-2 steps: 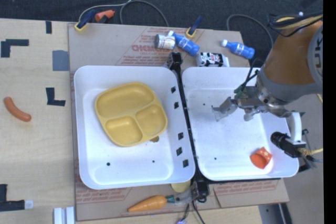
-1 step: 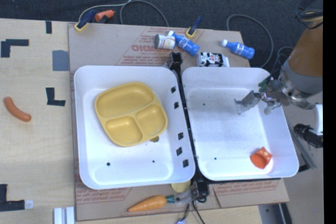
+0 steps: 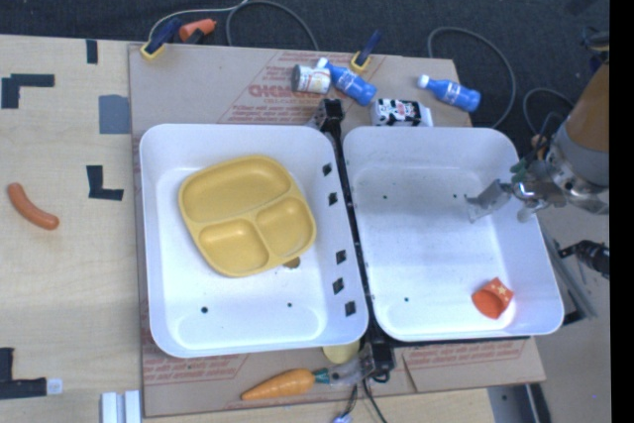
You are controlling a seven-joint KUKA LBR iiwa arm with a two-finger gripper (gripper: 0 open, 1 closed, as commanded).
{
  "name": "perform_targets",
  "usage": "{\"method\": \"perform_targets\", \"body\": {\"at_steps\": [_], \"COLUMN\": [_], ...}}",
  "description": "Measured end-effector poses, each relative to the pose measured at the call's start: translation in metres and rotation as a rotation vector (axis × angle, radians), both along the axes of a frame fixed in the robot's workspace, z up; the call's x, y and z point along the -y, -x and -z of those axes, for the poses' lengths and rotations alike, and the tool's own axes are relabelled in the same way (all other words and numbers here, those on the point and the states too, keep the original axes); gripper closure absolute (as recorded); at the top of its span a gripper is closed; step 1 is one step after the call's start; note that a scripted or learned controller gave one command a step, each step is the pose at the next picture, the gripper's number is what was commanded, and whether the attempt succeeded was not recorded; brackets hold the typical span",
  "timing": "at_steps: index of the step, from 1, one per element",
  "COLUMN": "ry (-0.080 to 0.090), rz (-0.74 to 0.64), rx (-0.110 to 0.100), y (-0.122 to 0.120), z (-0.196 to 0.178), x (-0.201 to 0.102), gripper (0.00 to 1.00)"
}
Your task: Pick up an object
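A small orange-red object (image 3: pixel 492 298) lies in the near right corner of the right bin (image 3: pixel 426 317). A yellow divided plate (image 3: pixel 248 213) rests in the left bin (image 3: pixel 163 243), with a small dark item (image 3: pixel 290 263) peeking out at its near edge. My gripper (image 3: pixel 483 203) hangs over the right side of the right bin, close to its right wall and well behind the orange-red object. The grey arm with its orange band (image 3: pixel 599 114) comes in from the right. I see nothing held in the gripper.
Behind the bins lie two blue bottles (image 3: pixel 354 84) (image 3: pixel 451 93), a white can (image 3: pixel 312 77) and a black-and-white box (image 3: pixel 401 112). A toy carrot (image 3: pixel 280 383) sits on the board in front. A sausage (image 3: pixel 32 206) lies far left on the bench.
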State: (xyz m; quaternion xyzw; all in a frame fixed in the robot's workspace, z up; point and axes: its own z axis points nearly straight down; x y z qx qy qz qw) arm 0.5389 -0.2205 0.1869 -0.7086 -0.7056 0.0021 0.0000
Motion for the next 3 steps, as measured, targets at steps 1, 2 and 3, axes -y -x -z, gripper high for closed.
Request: {"method": "perform_targets", "body": {"at_steps": [1, 2, 3], "ry": [-0.005, -0.004, -0.005], "rz": [-0.001, -0.01, -0.012], "rx": [-0.006, 0.004, 0.004], "y": [0.054, -0.016, -0.054], "z": [0.049, 0.07, 0.072], "x": [0.001, -0.018, -0.073], "gripper": [0.0, 0.0, 0.0]}}
